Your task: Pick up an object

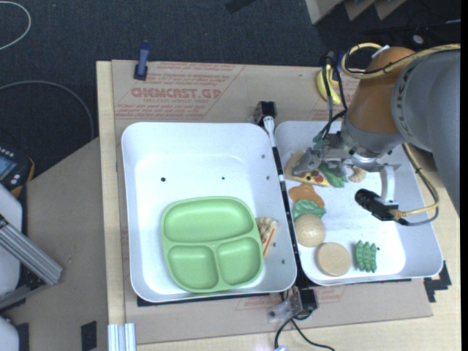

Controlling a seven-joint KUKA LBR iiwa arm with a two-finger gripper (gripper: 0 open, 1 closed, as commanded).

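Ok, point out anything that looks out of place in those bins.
One oddity: a small tan item is in the left bin, beside the green divided tray, apart from the toy foods grouped in the right bin.

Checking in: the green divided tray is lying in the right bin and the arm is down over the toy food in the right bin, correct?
Not quite. The camera view shows the green divided tray lying in the left bin, not the right one. The rest stands: the arm is down over the toy food in the right bin.
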